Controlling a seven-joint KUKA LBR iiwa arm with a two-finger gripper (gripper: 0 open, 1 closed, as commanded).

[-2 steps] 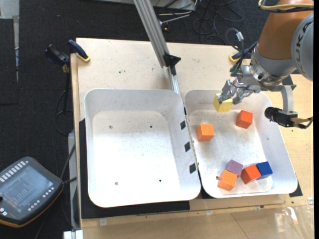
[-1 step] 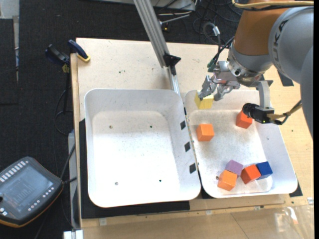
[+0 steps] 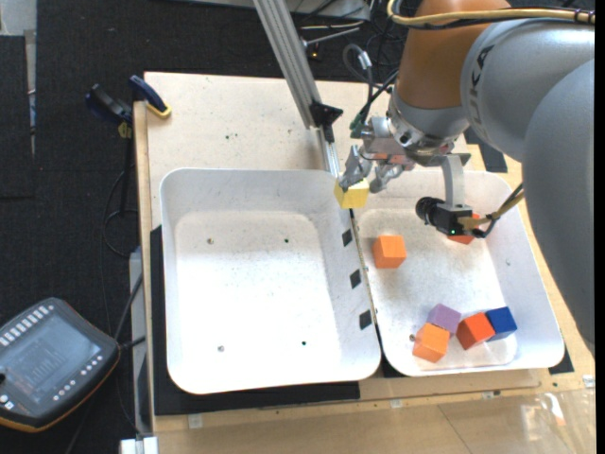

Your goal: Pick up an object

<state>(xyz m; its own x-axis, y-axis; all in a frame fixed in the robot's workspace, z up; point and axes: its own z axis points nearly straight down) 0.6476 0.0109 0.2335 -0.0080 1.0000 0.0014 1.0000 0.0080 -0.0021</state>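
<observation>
Camera view, claw [image 3: 360, 183] gripping yellow block [image 3: 354, 196], block's top hidden by fingers

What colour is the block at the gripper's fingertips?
Yellow block, seen in the camera view, at the gripper.

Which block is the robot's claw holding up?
The yellow block, pinched in the gripper over the bins' divide. The orange, purple, red and blue blocks all lie in the right bin.

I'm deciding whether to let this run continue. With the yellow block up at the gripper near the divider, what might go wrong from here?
1. The yellow block sits at the very tip of the end effector, seemingly caught by an edge; it may slip out.
2. It hangs above the rims between the left bin and right bin, so a drop might bounce off unpredictably.
3. The slanted metal rail passes close by; a sideways move risks contact.
</observation>
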